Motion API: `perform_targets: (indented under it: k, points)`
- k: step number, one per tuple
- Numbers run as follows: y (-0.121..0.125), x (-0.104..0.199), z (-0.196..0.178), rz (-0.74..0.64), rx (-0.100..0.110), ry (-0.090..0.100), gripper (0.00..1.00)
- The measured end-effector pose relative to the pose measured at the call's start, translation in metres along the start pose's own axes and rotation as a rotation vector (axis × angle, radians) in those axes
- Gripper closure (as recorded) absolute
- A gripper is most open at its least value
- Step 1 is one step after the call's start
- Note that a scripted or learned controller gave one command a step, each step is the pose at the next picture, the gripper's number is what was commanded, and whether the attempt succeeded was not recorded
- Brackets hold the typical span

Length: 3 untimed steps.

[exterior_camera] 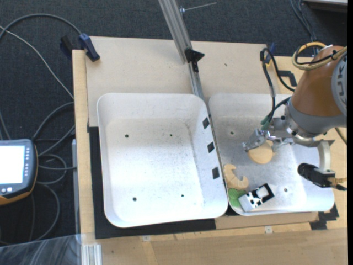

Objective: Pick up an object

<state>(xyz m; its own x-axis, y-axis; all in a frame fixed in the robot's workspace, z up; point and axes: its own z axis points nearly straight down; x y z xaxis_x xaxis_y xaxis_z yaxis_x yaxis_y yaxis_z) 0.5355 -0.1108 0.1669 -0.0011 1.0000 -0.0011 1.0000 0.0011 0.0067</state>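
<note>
The wide white plastic left bin (149, 159) offered bare floor. In the right bin (287, 203), a curved tan crescent-shaped piece (234, 176) lay at seven o'clock by the dividing wall, with a black-and-white box (259, 196) just beside it. The rounded tan lump (261, 155) sat mid-bin, probably light and smooth; its flanks looked best to grasp. Touching it from twelve o'clock, the gripper (268, 138) could not be read as open or closed.

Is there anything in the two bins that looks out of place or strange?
Nothing looks spilled or broken. The right bin holds a tan round object under the gripper, a tan curved piece and a black-and-white item at its near edge.
</note>
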Motion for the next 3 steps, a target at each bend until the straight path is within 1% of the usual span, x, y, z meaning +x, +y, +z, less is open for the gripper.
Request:
perform_targets:
  k: [1,2,3]
  points:
    - [-0.005,0.001,-0.046,0.000,0.000,0.000,1.00]
    - [-0.001,-0.009,-0.104,0.000,-0.002,-0.001,1.00]
    - [-0.003,0.034,-0.096,-0.004,0.009,0.004,1.00]
